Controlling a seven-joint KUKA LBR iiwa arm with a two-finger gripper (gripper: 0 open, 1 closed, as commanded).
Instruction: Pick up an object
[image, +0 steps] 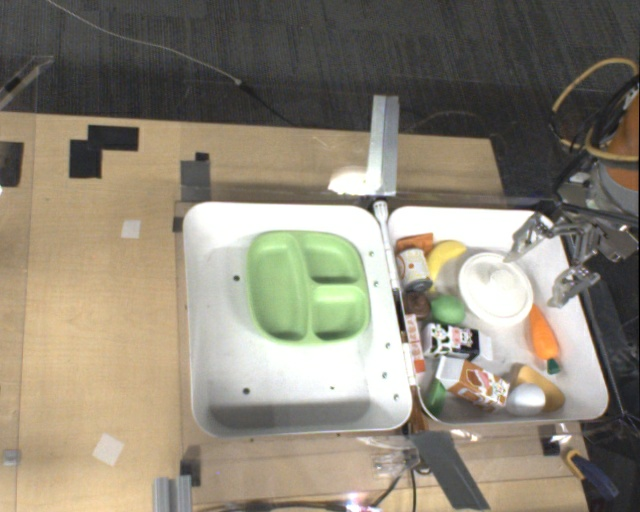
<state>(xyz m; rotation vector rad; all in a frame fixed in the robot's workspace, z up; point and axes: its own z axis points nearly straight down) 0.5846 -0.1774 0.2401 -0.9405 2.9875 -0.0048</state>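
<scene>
Pale wooden bench (90, 330) carries two white bins, and above the crowded right bin (598, 390) the metal two-finger gripper (548, 260) hangs spread and apparently empty, near the round white plastic bowl (494, 286), so picking seems not yet begun.

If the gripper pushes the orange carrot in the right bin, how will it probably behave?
The carrot looks tapered and rounded, so it may roll or pivot. It seems smooth plastic, probably light and stiff. It lies near the right bin wall, which may stop it.
</scene>
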